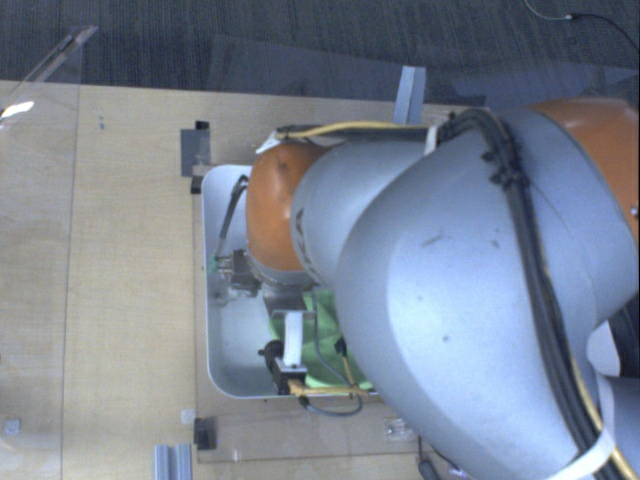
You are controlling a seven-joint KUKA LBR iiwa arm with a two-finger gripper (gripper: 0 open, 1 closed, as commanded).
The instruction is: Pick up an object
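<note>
The grey arm with its orange band (272,208) reaches from the right and covers most of both bins. My gripper (236,272) hangs low inside the left white bin (213,353), near its left wall, and only some of its metal body shows. A light green object (327,354) lies on the bin floor just right of the gripper, largely hidden beneath the arm. I see nothing held between the gripper's parts.
Black clamps sit at the bin's far-left corner (198,149) and near-left corner (204,433). A grey post (410,92) stands behind the bins. Bare wooden bench (100,268) stretches to the left of the bin.
</note>
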